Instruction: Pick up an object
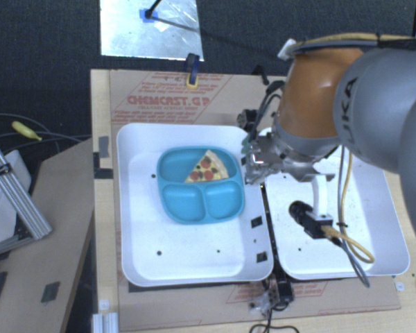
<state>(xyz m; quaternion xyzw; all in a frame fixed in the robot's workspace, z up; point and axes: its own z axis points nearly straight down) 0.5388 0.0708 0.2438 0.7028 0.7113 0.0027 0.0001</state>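
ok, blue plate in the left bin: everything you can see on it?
The blue plate looks like moulded plastic, rounded-square, split into three compartments. It lies flat on the left bin floor, toward the bin's upper middle. A toy pizza slice lies in the top compartment; the two lower ones hold nothing. The arm is apart from it, at its right.

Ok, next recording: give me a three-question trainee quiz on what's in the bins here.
1. True or false: the blue plastic divided plate lies in the left shallow white bin.
2. Which plate compartment holds the toy pizza slice? A) far one B) near-left C) near-right
3. Fill in: the grey arm with the orange band hangs over the seam between the two ____.

Key: 1 true; 2 A; 3 bins.
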